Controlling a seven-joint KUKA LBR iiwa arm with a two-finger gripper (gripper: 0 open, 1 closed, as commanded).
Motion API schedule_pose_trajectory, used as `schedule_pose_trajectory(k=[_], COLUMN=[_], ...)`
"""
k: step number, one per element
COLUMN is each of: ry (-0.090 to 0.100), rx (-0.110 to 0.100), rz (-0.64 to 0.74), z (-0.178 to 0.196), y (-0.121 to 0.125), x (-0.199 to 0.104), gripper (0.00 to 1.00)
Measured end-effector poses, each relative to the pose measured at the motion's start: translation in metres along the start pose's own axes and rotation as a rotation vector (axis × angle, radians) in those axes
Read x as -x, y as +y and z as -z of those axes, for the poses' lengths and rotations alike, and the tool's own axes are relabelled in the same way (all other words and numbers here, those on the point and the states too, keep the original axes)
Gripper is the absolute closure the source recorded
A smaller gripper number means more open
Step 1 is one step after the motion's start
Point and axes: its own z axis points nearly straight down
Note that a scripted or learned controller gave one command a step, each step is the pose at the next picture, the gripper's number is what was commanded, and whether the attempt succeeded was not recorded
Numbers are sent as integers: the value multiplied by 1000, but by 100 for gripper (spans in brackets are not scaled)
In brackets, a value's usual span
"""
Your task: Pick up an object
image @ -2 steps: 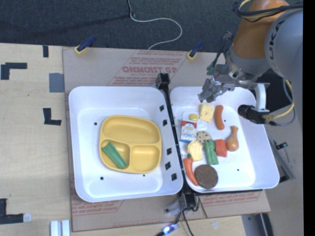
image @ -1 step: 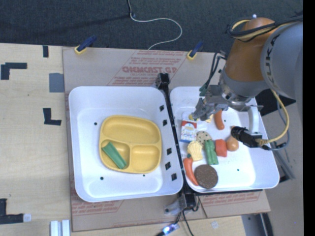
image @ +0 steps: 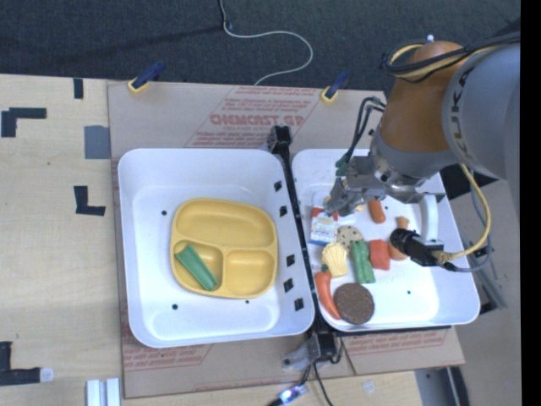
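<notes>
- A heap of small toy foods lies in the right shallow white bin: pale yellow corn cob, green pickle-shaped stick, orange carrot, round brown patty
- The two-finger gripper sits low over the heap's far edge; whether it grips anything cannot be told
- The left white bin holds a yellow divided plastic tray with a green stick
- Both bins rest on brown cardboard over a wooden bench

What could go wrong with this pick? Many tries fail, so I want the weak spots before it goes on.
1. The gripper is low over a tight heap: the corn cob, green piece and small packet crowd together, so it may catch two things or none.
2. It works near the right bin's inner wall, so it might hit it.
</notes>
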Motion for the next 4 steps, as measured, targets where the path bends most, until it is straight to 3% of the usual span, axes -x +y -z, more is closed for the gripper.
schedule_pose_trajectory(k=[4], ry=[0], rx=[2], rz=[0], z=[18], y=[-3], x=[9], gripper=[100])
